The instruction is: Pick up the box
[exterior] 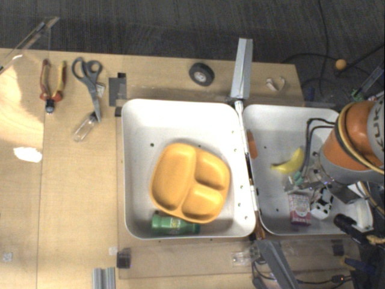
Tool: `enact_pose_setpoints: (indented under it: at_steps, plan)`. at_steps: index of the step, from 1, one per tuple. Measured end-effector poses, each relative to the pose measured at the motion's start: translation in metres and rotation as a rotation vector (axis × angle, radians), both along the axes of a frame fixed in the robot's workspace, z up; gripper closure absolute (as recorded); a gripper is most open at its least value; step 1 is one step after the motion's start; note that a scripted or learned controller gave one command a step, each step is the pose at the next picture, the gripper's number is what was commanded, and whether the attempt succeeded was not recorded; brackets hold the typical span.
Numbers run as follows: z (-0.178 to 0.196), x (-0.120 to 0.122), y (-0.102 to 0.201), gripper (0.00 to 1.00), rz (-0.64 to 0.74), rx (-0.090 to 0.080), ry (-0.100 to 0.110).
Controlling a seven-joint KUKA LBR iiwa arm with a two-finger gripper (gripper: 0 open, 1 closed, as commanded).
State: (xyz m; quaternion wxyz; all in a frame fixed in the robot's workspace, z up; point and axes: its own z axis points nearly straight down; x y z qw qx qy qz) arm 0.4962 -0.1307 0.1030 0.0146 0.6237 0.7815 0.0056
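- Nearest the camera: grey arm [355, 155] with its orange band, entering from the right and hanging over the right bin [271, 218].
- Gripper [305, 185]: low in the right bin, directly above the box; its state cannot be told, as the wrist and cables hide it.
- Box [299, 209]: small, pink and purple, lying flat near the front wall of the right bin, just beneath the gripper. Contact between them cannot be confirmed.
- Banana [290, 161]: yellow, in the right bin, behind the box and close beside the gripper.
- Small black-and-white item [321, 206]: just right of the box; type unclear.
- Left bin [135, 161]: holds 1 yellow divided tray [190, 182] with 3 compartments, tilted, its front edge resting over a green bottle [173, 224] that lies on its side along the front wall.
- Bench [66, 221], behind and left of the bins: scissors [90, 83], red-handled pliers [51, 84] and 1 roll of black tape [201, 73].
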Motion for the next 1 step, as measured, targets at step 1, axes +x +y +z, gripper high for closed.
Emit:
enact_pose_setpoints:
  at_steps: [1]
  plan:
    - [0.0824,-0.0072,0.0847,1.00,0.082,0.008,0.023]
